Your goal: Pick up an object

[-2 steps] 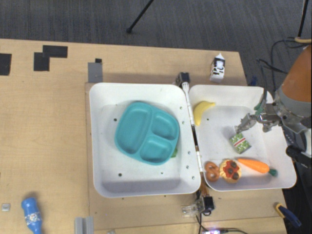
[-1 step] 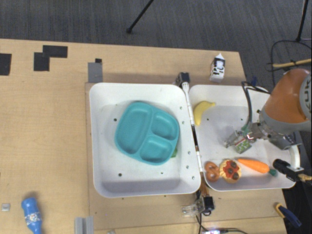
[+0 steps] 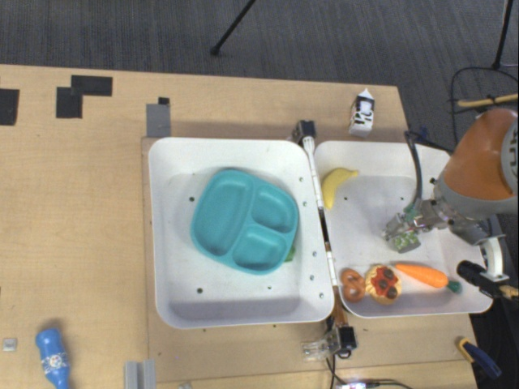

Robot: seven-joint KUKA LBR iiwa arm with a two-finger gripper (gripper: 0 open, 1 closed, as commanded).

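Tool (image 3: 403, 232) sits low in the right bin (image 3: 369, 164), above the carrot (image 3: 422, 275), ready to grab; I cannot tell how wide it is.

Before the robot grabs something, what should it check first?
1. Gripper is over the right bin: ok.
2. Things to pick are near it, the carrot and banana: ok.
3. Fingers open enough: cannot tell.
4. Nothing already held: cannot tell.
5. Carrot lies apart from the banana: ok.
6. Teal plate sits in the left bin, out of the way: ok.
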